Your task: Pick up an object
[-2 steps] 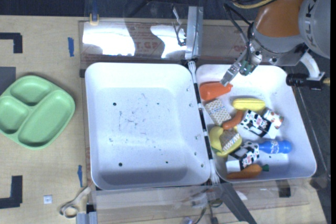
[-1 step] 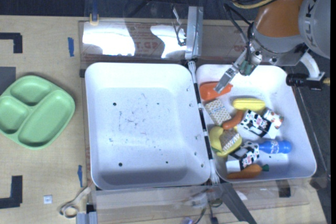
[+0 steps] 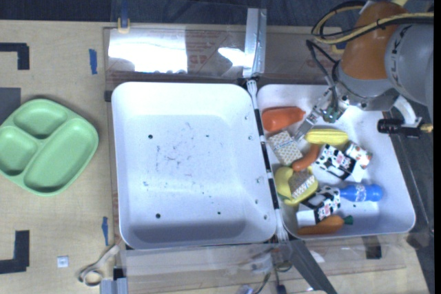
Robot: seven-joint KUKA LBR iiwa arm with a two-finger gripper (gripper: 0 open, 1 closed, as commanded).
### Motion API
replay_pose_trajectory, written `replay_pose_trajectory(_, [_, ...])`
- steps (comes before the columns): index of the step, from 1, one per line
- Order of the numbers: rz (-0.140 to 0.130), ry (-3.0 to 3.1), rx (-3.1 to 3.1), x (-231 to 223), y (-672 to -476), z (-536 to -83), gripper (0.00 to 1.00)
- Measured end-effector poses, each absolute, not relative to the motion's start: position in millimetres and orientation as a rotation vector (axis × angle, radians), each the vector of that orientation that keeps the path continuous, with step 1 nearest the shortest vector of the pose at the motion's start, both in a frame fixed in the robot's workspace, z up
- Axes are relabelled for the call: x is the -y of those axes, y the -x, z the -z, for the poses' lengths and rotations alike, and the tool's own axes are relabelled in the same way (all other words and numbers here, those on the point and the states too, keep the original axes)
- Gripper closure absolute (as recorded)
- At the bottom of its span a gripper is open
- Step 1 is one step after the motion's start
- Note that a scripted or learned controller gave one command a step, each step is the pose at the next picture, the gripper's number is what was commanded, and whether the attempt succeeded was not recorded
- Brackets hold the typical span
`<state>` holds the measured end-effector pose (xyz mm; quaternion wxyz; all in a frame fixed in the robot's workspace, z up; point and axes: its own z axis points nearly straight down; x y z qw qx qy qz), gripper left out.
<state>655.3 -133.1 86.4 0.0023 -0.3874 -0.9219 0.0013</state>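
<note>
Orange carrot (image 3: 321, 225) lies at right bin's (image 3: 400, 217) front edge; behind the clutter, gripper (image 3: 329, 111) hovers, grip state impossible to tell

Arm: a single grey metal arm (image 3: 413, 69) enters from the right edge of the camera view, its bulky rounded link lying high on the right side.
Band: a glossy orange band (image 3: 365, 45) wraps the arm just above the wrist, nearest the top right.
Cables: dark cables (image 3: 331, 27) loop around the orange band and trail down toward the wrist.
Wrist: it angles downward and to the left from the band, tapering toward the tool.
Tool: the small two-finger metal tool (image 3: 325, 112) points down and left at the end of the wrist, low in its reach; its tips are too small and blurred to read.
</note>
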Motion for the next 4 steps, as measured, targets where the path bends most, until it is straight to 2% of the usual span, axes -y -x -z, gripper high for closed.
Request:
replay_pose_trajectory(1, [0.002,1.049,2.969,129.9,-644.7,-164.7,0.00])
replay_pose_trajectory(2, [0.003,1.125,2.941,135.3,-640.8,-198.5,0.00])
replay_pose_trajectory(3, [0.003,0.708,3.065,130.2,-633.4,-160.2,0.00])
replay_pose_trajectory(4, [0.002,0.303,3.136,144.3,-659.2,-142.6,0.00])
